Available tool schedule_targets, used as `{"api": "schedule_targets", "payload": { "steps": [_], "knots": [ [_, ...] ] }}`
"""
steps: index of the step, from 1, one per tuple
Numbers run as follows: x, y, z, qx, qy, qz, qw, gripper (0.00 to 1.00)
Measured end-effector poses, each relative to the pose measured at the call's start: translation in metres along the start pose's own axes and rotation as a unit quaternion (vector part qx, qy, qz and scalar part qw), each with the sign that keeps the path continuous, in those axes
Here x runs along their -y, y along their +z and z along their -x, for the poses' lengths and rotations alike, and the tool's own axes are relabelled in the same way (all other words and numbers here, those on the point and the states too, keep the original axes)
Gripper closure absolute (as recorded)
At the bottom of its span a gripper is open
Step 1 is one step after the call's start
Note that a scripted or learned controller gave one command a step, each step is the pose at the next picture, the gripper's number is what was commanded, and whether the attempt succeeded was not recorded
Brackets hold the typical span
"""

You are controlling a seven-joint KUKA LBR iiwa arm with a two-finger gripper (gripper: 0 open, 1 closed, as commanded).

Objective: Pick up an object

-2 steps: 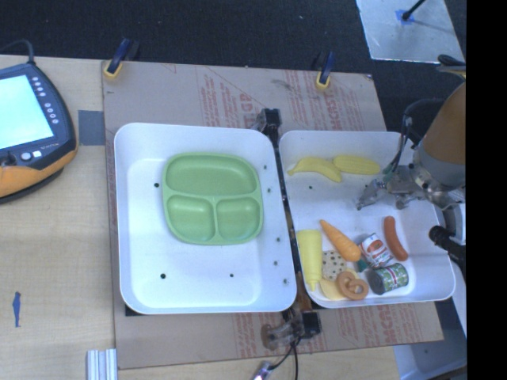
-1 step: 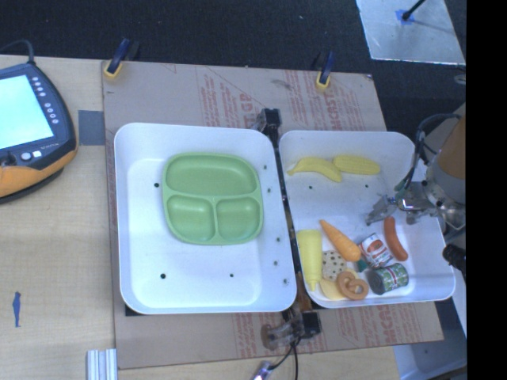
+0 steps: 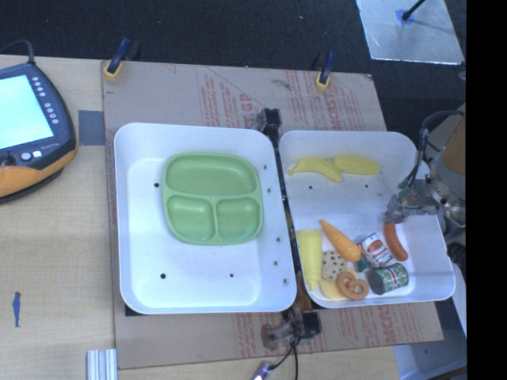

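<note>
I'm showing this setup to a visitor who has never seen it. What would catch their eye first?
Probably the green divided plate, alone in the left bin. Next, the cluster of toy food in the right bin: a banana near the far wall, and a carrot, sausage and can crowded at the near end. The gripper sits over that bin's right edge.
</note>
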State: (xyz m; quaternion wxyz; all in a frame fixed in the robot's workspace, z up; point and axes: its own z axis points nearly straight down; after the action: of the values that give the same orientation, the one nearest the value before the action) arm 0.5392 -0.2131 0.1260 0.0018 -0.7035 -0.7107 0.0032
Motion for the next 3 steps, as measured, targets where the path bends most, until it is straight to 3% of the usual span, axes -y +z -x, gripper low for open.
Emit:
{"api": "schedule_targets", "payload": {
  "steps": [1,2,3],
  "knots": [
    [0.0,0.0,0.0,0.0,0.0,0.0,1.0,0.0],
    [0.014,0.025,-0.002,-0.001,0.002,0.001,1.0,0.0],
    [0.014,0.015,0.0,0.0,0.0,0.001,1.0,1.0]
  ]
}}
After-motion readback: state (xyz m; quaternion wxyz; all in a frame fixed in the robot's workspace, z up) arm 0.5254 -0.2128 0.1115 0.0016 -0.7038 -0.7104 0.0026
